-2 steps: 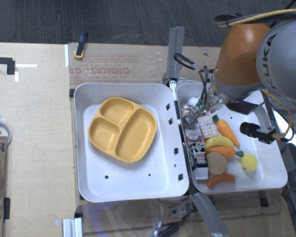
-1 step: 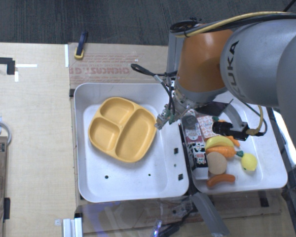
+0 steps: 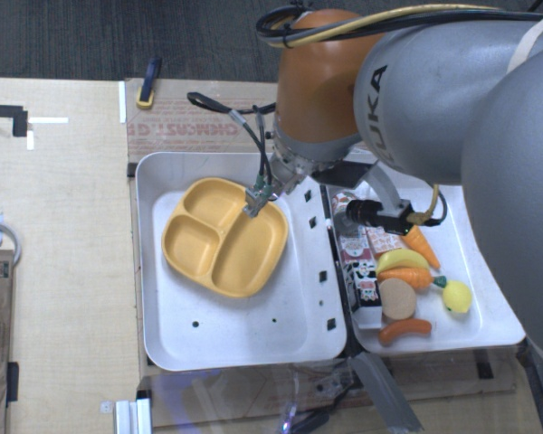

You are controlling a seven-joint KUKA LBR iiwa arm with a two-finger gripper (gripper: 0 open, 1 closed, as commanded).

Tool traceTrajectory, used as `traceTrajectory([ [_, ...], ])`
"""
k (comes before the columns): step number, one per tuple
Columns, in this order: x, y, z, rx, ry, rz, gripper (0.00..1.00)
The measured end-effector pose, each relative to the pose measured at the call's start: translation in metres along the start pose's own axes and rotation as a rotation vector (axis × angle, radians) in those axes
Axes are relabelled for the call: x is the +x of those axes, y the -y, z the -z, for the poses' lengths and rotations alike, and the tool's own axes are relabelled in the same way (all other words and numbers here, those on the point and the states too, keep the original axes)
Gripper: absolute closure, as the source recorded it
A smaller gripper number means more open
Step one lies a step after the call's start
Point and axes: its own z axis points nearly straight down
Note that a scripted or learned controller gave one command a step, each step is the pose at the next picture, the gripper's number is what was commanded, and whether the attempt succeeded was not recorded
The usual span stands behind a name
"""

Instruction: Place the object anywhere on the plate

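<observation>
Fingers (image 3: 253, 208) of our gripper (image 3: 256, 199) hang over the plate's (image 3: 219, 242) upper right compartment, whether open or gripping anything we cannot tell, so we judge release is next, with toy food (image 3: 407, 283) lying right.

- The plate (image 3: 224, 236) is a yellow-orange divided one with three compartments, lying flat in the left bin, up toward its top half and turned at a bit of an angle.
- The toy food (carrot, banana, lemon, sausage, a round brown piece) sits clustered in the right bin's lower end, well apart from the plate.
</observation>
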Motion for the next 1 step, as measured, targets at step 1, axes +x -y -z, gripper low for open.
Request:
traceTrajectory([
  [1, -0.0284, 0.0234, 0.0279, 0.0, 0.001, -0.129, 1.0],
])
